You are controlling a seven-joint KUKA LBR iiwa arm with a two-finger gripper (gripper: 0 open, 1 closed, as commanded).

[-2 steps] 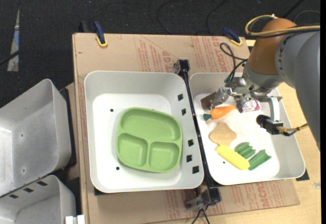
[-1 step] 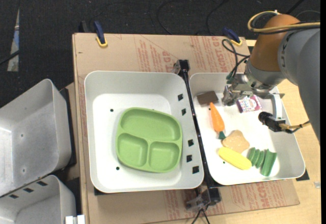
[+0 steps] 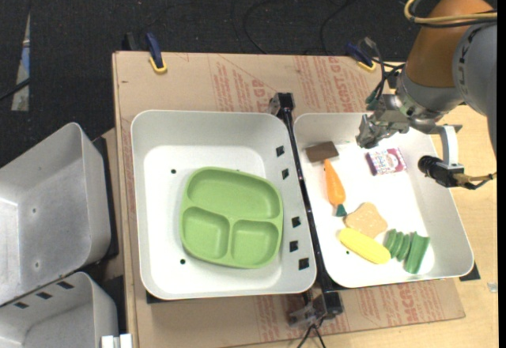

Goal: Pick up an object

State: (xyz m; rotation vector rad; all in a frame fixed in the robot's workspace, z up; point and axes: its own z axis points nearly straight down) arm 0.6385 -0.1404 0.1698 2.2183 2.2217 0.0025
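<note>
You see the gripper point(image 3: 370, 133) poised at the right bin's point(image 3: 451, 204) far edge; whether it's open, I can't tell; just right lies the small purple-and-white packet point(image 3: 385, 160), probably light, flat, slippery; pinch its edges.

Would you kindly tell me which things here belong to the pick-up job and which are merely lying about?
Belong to the job:
pincer
brown block
carrot
purple packet
toast slice
yellow corn
green pea pod

Lying about:
green divided plate
spare bins
blue clamp
</note>
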